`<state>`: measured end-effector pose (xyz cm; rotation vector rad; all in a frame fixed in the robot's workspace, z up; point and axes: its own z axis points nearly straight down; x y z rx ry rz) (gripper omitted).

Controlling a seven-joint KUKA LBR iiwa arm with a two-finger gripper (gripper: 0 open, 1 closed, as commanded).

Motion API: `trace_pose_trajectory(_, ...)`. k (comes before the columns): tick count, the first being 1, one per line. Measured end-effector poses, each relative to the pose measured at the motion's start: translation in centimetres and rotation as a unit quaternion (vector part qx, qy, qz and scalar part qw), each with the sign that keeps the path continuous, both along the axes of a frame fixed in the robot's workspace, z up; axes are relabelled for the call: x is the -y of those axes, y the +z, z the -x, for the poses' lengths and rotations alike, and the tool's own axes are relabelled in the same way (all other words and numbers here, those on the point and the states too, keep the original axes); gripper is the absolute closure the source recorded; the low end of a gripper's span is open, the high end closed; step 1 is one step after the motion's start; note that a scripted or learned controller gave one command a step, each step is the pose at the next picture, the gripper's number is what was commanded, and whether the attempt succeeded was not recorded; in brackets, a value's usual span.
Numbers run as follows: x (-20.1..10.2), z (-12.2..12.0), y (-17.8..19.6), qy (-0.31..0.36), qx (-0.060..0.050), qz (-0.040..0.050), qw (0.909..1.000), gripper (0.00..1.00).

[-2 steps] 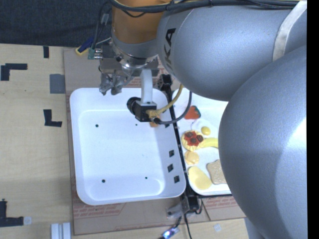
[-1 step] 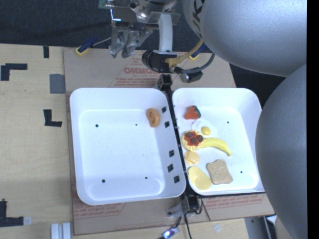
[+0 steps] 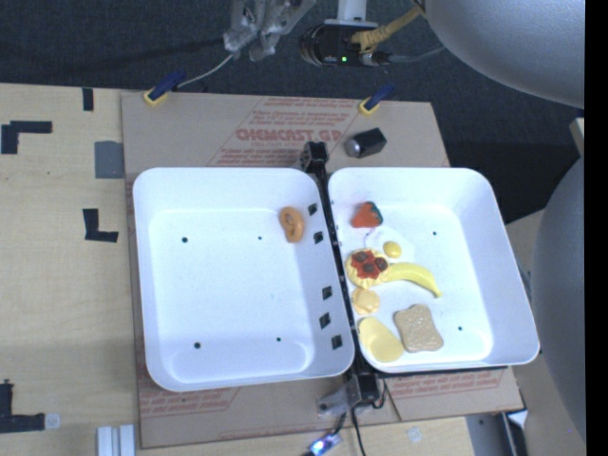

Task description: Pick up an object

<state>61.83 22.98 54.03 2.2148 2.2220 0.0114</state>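
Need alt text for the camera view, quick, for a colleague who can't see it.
Two white bins side by side: the left bin holds one croissant; the right bin holds a banana, bread slice and other toy food near the divider.

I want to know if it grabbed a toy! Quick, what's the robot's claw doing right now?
Gripper: up above the bench behind the bins, holding nothing; open or shut cannot be told.

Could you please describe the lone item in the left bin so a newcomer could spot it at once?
Start at the left bin. Near its top right corner, beside the divider, lies a small orange-tan croissant-like piece. It is that bin's sole item; the banana and other foods lie in the right bin.
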Motion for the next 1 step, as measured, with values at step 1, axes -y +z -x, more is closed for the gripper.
trace_pose_trajectory(1, -0.33, 5.06, -5.25, -0.001, -0.007, 0.0022, 1.0, 1.0)
